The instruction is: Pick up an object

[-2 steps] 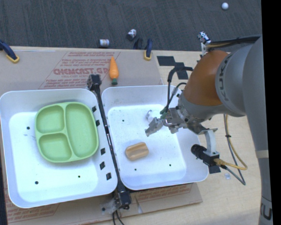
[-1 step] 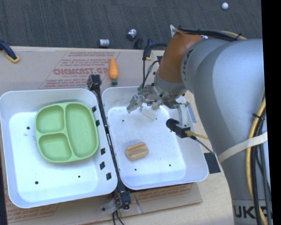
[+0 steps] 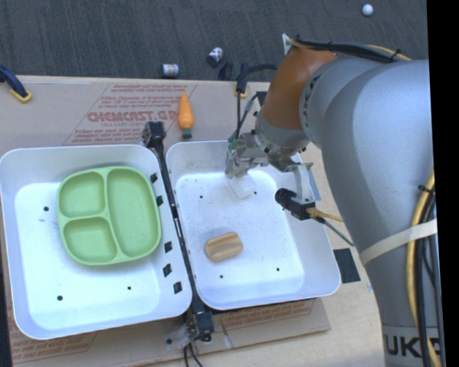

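Observation:
A tan bread-roll-shaped object (image 3: 223, 246) lies in the right bin (image 3: 318, 270), near its middle front. My gripper (image 3: 239, 169) hangs over the back of that bin, above and behind the roll, well apart from it. A pale, nearly clear object (image 3: 243, 187) sits on the bin floor just under the gripper. The big grey arm with its orange band (image 3: 301, 79) covers the bin's right rear corner.
The left bin (image 3: 29, 304) holds a green three-compartment plate (image 3: 108, 214). An orange carrot toy (image 3: 185, 112) lies on the cardboard behind the bins. A black clamp strip (image 3: 168, 213) runs between the bins. Small loose items lie on the dark floor beyond.

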Robot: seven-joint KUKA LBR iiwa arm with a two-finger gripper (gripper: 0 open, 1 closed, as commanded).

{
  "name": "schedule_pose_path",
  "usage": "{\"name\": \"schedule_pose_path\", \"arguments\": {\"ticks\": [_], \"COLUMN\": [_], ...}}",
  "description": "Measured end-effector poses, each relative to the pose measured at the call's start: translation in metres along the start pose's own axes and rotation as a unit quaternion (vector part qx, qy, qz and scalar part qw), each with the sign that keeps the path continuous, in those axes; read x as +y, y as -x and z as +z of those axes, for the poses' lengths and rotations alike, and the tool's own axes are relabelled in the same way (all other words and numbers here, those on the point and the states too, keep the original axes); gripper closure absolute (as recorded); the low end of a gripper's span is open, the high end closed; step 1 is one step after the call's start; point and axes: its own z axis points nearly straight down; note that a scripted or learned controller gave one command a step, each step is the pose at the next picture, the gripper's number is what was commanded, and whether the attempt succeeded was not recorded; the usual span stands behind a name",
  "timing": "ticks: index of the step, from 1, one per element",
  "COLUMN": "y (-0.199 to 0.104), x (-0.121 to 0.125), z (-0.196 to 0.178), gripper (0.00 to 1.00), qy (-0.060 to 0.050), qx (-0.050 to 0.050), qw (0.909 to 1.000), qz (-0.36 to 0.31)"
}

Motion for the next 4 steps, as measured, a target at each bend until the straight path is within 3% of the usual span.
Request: {"name": "schedule_pose_path", "arguments": {"ticks": [1, 2, 3, 4], "y": [-0.064, -0.064, -0.045, 0.023], "x": [-0.026, -0.027, 0.009, 0.009], "z": [-0.084, -0.083, -0.068, -0.097], "gripper": [1.0, 0.0, 0.0, 0.0], "qy": [-0.013, -0.014, -0.014, -0.013], "qx": [0.007, 0.007, 0.007, 0.006], "qw": [0.9999, 0.9999, 0.9999, 0.9999], "qz": [0.002, 0.002, 0.002, 0.004]}}
